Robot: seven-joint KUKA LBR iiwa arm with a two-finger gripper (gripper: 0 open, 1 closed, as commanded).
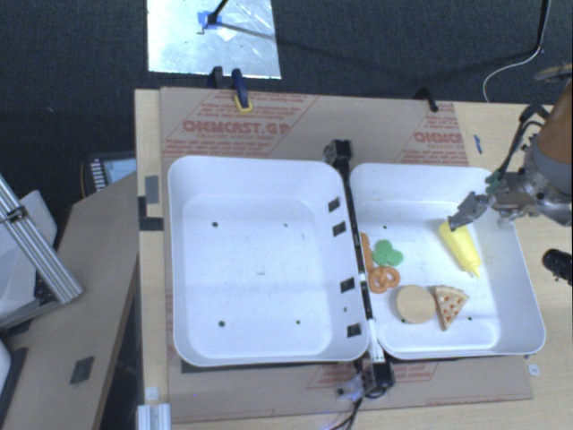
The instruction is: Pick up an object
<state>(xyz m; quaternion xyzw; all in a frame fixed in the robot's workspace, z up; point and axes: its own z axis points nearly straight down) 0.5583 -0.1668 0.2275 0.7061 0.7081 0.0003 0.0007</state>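
The right bin [515, 330] holds several small items. A yellow squeeze bottle [460, 246] lies on its side towards the right. Left of it are a green leafy piece [388, 253], a pretzel [383, 279] and a thin orange stick [365, 252] along the bin's left wall. A round tan cookie [414, 304] and a pizza slice [448, 305] lie near the front. My gripper [479, 208] reaches in from the right and hangs just above and behind the bottle's upper end. Nothing is seen in its grasp.
The left bin [260, 258] stands beside the right one, with a black clip strip [345, 240] along their shared wall. Both sit on brown cardboard [269, 124]. A silver sheet [213, 23] lies on the dark floor behind the bench.
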